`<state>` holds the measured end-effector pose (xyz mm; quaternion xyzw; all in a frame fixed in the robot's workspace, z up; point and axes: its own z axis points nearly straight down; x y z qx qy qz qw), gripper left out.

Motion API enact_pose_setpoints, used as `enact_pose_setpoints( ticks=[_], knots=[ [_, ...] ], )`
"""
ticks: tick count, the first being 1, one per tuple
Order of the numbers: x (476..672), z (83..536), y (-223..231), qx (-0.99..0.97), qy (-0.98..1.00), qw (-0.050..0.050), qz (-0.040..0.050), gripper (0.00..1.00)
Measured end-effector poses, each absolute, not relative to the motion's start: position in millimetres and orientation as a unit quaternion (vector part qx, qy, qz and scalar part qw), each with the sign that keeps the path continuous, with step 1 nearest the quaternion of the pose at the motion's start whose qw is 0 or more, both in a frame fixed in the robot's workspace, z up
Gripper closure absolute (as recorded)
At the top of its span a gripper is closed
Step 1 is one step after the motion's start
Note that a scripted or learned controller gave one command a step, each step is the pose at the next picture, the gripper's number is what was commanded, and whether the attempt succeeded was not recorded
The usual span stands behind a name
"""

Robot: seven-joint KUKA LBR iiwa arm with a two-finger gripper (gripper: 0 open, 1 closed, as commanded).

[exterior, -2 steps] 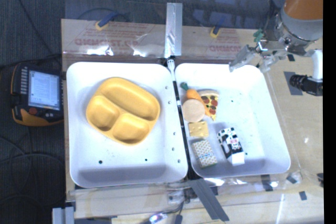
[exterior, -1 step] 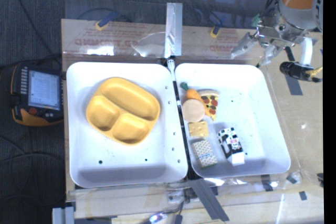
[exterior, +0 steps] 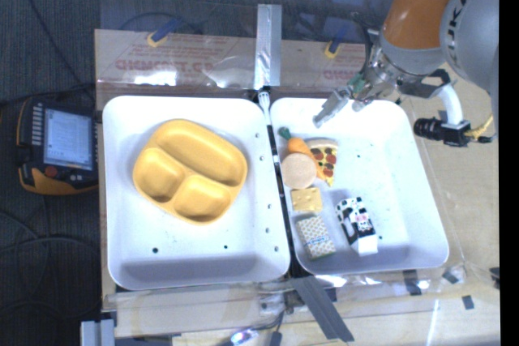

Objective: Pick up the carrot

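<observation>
- Nearest, at the bottom edge of the frame, strips of grey tape (exterior: 324, 312) and metal brackets run along the front of the worktop (exterior: 478, 198).
- Just above them, in the lower part of the right bin (exterior: 422, 174), a cracker (exterior: 315, 236) lies beside a black-and-white cow-patterned carton (exterior: 356, 224); the two are near each other but apart.
- A little higher, a yellow cheese square (exterior: 306, 199) sits just above the cracker.
- Above that, a round tan bun (exterior: 298, 169) lies close by the bin's left wall, with a pizza slice (exterior: 324, 158) just to its right.
- The carrot (exterior: 297, 146), orange with a green top, lies in the upper left of the right bin, touching the bun's upper edge and just left of the pizza slice.
- In the left bin (exterior: 122, 255), a yellow divided plate (exterior: 189, 169) sits in the middle.
- At the left edge of the frame, on the dark carpet, a handheld control pad (exterior: 58, 143) with a lit screen rests beside the left bin.
- Farther up, the claw (exterior: 331, 109) hangs over the upper edge of the right bin, up and to the right of the carrot and apart from it; whether it is released or clenched I cannot tell.
- Farthest, in the upper right, the grey arm (exterior: 478, 20) with its orange band reaches in.
</observation>
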<state>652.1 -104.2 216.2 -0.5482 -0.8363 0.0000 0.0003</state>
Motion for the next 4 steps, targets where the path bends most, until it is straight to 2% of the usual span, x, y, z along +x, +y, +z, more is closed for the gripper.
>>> enact_pose_setpoints(
  ticks=[1, 2, 3, 4],
  knots=[
    [643.5, 95, -103, -0.486, -0.874, -0.001, -0.0003, 0.0],
    [643.3, 104, -103, -0.487, -0.874, 0.0, -0.0015, 1.0],
    [660.1, 98, -108, -0.488, -0.873, 0.018, 0.0069, 1.0],
    [668.6, 184, -66, -0.567, -0.824, 0.0, 0.0003, 1.0]
  ],
)
